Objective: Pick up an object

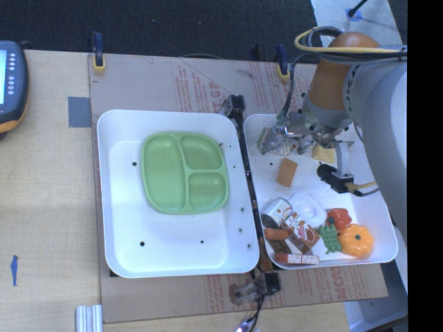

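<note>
Pincer (299, 134): low over the right bin's (384, 206) far end; my grip state unreadable.
Nearest: tan block (287, 172).
Risk: crowded toys, so I may close on nothing.

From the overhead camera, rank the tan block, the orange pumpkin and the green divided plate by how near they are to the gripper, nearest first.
Gripper is at the right bin's top.
1. Tan block, just below it.
2. Orange pumpkin, right bin's lower right corner.
3. Green divided plate, in the left bin.

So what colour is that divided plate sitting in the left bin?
Light green. The divided plate shows clearly in the camera view, against the white left bin.
</note>
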